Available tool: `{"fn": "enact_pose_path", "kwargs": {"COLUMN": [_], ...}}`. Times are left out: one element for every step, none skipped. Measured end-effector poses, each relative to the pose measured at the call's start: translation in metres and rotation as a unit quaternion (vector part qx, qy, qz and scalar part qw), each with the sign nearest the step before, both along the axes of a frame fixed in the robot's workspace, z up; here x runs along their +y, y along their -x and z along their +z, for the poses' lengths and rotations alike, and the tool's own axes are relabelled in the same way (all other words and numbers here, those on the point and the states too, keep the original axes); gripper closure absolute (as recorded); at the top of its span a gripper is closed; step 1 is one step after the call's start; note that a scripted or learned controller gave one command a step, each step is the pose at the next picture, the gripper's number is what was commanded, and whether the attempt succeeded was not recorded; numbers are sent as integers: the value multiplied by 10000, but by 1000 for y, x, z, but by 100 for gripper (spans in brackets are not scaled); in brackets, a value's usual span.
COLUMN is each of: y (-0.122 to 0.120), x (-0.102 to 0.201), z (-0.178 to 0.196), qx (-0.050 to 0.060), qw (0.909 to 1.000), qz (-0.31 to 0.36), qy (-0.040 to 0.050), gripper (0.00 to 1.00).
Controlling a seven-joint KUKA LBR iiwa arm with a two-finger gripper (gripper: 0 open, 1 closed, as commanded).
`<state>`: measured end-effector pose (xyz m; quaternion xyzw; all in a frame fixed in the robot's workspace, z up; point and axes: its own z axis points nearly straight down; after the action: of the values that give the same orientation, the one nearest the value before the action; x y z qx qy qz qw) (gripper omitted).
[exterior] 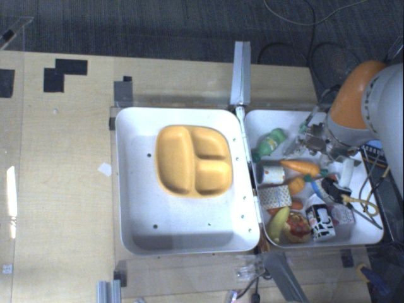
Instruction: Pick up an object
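At right of frame, the pincer point(314, 139) hung over the crowded bin point(372, 235).
Its opening could not be told. A carrot point(300, 166), green bottle point(270, 141) and banana point(278, 223) lay packed close; a grab might snag a neighbour or slip. No label was readable.

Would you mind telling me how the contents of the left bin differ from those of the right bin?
The left bin holds one yellow divided tray, lying flat; the right bin holds many small things, among them a carrot and a banana. The gripper sits over the right bin. Both bins are white and shallow.
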<state>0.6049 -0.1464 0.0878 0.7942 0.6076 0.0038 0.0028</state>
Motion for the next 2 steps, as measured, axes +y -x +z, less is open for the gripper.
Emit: {"fn": "enact_pose_path", "kwargs": {"y": [27, 27], "x": [-22, -22], "z": [1, 1], "qx": [-1, -1], "qw": [9998, 9998], "qz": [-214, -214], "qy": [8, 8], "gripper": [0, 0]}}
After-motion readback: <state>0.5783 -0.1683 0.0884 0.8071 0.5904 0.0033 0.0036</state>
